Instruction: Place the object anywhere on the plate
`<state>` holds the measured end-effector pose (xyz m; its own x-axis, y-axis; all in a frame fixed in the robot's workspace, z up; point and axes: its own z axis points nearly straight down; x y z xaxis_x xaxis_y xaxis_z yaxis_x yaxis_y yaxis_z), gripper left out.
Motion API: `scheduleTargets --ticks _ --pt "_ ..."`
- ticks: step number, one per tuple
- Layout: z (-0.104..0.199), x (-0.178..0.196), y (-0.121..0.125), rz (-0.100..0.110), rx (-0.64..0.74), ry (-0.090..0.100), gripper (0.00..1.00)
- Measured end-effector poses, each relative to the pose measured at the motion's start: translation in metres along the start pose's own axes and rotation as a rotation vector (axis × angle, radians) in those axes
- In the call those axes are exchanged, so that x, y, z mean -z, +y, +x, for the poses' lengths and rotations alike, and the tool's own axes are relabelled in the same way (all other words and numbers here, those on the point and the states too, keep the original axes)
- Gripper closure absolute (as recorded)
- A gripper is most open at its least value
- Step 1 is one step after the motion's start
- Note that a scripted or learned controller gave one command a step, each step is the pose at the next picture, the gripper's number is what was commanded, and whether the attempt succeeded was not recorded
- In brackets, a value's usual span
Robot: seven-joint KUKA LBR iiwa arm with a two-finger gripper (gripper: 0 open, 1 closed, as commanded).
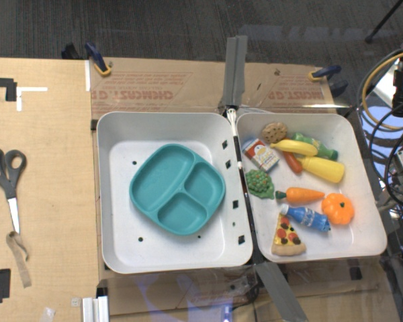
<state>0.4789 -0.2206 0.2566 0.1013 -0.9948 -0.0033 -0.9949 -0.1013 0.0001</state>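
Note:
A teal plate (177, 188) with three compartments lies in the left white bin (114, 240), nothing on it. The right white bin (366, 200) holds several toy foods: a cookie (274, 132), a banana (295, 146), a green item (320, 147), a small red-and-white carton (261, 155), a yellow piece (323, 169), a small red-orange piece (293, 162), a broccoli (259, 182), a carrot (302, 195), an orange pumpkin (338, 208), a blue bottle (308, 218) and a pizza slice (286, 235).
Scissors (7, 173) lie on the wooden bench at the far left. Blue clamps (98, 58) hold cardboard behind the bins. Cables (389, 119) hang at the right edge. A grey divider bar (235, 72) runs between the bins.

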Motion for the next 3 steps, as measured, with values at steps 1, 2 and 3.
scheduleTargets --ticks 1,2,3 --pt "-0.003 0.016 -0.001 0.003 0.188 0.001 1.0" --pt "-0.008 0.044 -0.001 0.002 0.441 -0.001 1.0" --pt "-0.007 0.058 0.0 0.001 0.609 -0.002 1.0"
